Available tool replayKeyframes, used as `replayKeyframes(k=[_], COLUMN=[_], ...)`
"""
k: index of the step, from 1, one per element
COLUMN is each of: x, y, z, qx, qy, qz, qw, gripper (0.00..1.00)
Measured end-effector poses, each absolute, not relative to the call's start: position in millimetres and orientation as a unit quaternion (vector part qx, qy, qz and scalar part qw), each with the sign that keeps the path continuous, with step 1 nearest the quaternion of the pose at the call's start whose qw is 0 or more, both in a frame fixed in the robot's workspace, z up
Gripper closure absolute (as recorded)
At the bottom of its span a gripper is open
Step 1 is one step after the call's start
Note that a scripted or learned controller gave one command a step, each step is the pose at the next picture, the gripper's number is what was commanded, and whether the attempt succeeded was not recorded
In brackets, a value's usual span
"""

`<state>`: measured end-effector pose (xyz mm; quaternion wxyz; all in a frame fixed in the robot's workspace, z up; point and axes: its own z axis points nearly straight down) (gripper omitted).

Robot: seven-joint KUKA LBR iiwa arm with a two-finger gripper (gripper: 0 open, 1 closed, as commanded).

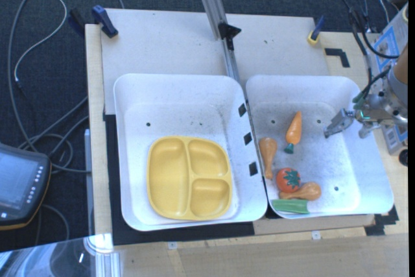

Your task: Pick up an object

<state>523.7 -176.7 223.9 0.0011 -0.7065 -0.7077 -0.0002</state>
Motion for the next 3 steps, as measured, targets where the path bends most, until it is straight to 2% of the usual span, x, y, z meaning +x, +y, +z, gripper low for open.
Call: replayKeyframes(k=[1, 2, 3], x=[523.7, 521.5, 527.6], y=[-177, -175, -178], z=[224, 161, 102], qx=[-0.707, -0.707, -0.707], qy=[-0.708, -0.707, -0.707], qz=[-0.0003, 0.0016, 0.0015], qw=[0.001, 0.004, 0.004], gripper=[0.00, 0.00, 0.00])
